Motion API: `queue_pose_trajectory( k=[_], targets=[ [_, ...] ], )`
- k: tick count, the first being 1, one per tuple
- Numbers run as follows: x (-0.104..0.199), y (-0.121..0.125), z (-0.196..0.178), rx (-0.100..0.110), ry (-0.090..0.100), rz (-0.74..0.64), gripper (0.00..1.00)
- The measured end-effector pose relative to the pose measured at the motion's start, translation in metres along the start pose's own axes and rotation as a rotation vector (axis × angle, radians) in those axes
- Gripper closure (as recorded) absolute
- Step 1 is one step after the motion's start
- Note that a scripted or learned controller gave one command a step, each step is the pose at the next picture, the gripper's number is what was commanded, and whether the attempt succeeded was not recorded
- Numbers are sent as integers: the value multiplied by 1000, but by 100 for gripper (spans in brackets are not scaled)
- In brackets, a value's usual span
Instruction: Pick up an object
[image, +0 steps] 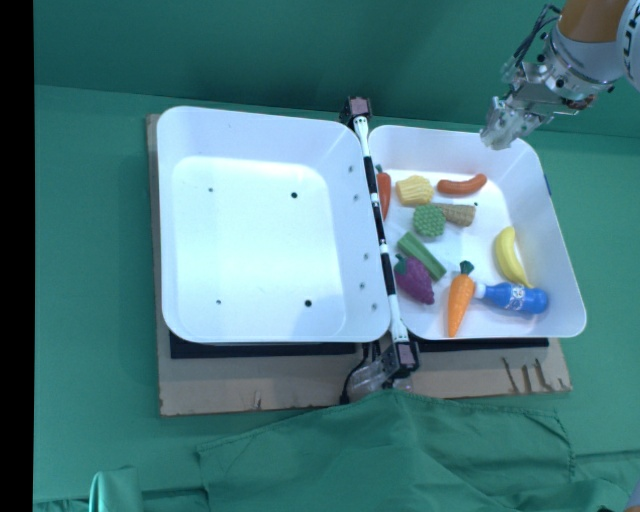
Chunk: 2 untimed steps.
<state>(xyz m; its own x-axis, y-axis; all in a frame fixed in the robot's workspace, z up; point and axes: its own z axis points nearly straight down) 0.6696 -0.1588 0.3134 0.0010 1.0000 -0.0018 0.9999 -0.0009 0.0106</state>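
Hovering hand (503, 128) over right bin (560, 262) | grip state unclear | blue bottle (514, 297) label unreadable

The gripper (503, 128) hangs over the far rim of the right bin (560, 262), with open air around it. Below and nearer lie crowded toys: a sausage (462, 184) closest, then corn (414, 189), a banana (510, 255) and a blue bottle (513, 297). Well to its left, the left bin (200, 140) offers bare floor.

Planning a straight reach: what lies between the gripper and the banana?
In the camera view, only bare white bin floor separates the gripper from the banana; the sausage lies left.
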Motion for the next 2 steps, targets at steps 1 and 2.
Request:
queue_pose_trajectory(
  k=[1,2],
  targets=[
    [-1,1,4,4,0,1,0],
    [-8,29,96,15,0,1,0]
  ],
)
